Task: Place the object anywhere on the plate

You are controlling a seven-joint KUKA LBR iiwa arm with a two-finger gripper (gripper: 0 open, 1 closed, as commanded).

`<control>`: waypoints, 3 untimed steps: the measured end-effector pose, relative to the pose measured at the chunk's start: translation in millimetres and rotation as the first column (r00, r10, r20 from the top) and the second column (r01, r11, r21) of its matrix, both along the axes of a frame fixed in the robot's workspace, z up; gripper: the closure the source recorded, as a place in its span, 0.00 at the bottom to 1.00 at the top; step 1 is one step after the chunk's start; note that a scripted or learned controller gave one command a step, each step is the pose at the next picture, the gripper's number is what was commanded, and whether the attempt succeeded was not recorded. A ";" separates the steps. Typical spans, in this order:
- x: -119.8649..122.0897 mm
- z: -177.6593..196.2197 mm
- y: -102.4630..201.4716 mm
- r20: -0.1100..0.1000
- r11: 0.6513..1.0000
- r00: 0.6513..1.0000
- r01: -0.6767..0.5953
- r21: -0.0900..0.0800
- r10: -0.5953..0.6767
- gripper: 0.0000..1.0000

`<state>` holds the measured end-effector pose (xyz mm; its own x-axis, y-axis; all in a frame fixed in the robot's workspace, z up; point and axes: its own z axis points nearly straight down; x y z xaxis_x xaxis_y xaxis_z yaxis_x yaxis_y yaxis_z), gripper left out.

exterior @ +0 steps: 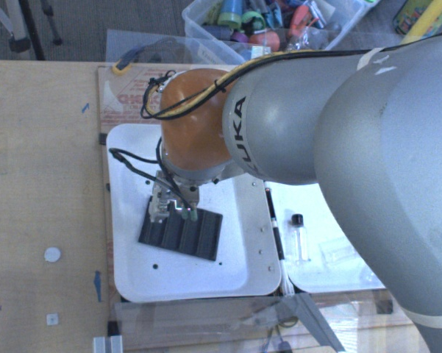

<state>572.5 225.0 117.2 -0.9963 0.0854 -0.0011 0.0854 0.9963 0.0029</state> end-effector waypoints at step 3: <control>34.2 21.2 0.2 0.003 0.905 0.905 -0.425 -0.001 0.425 1.00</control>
<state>606.6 225.3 138.3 -0.9382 -0.3460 -0.0039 -0.3460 0.9382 0.0023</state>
